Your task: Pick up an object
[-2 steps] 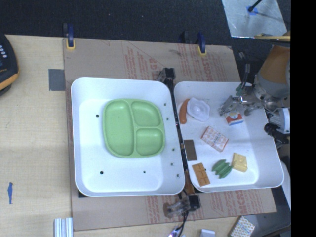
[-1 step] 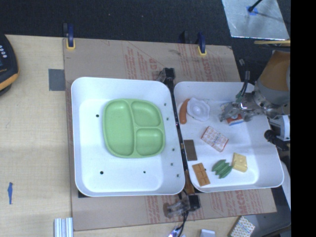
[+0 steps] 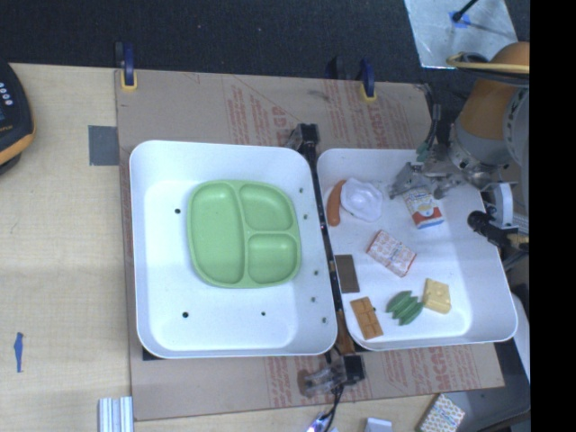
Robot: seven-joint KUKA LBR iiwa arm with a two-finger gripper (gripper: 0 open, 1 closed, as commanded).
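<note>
The right bin (image 3: 486,268) holds several small items. An orange sausage (image 3: 334,202) and a crumpled white piece (image 3: 363,198) lie at its far left. A small red-and-white carton (image 3: 424,212) stands near the far middle. A pink wafer packet (image 3: 391,252) lies in the centre. A yellow cheese wedge (image 3: 437,296), a green pea pod (image 3: 405,307) and a brown cracker (image 3: 364,317) lie near the front. My gripper (image 3: 418,180) hangs low over the bin's far side, just above the carton and to the right of the white piece. Nothing shows in its grasp.
The left bin (image 3: 157,268) bears a green divided plate (image 3: 244,232). The arm (image 3: 490,115) comes in over the right bin's far right corner. Blue clamps (image 3: 128,66) hold the cardboard at the back. A dark device (image 3: 11,115) sits at the left edge.
</note>
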